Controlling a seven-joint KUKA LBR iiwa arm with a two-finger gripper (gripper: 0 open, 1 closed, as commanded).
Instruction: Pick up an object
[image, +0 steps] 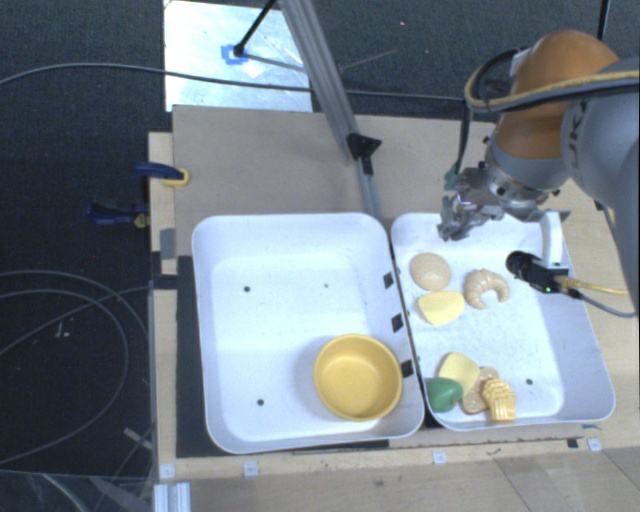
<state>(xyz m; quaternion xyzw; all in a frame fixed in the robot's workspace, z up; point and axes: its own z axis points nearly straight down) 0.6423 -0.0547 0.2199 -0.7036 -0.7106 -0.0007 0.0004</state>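
Brown table (270, 160) bearing two shallow white bins side by side, their inner rims touching. The left bin (260, 260) and the right bin (575, 360) rest directly on the tabletop. A blue and yellow clamp (160, 175) grips the table's left edge.

White bins (230, 250), yellow bowl (357, 376), beige egg (430, 269), tan croissant (485, 287), pale yellow wedge (440, 307), green piece (444, 393), golden corn (498, 399) — grey arm (600, 140), orange band (555, 90), brown bench (270, 160).
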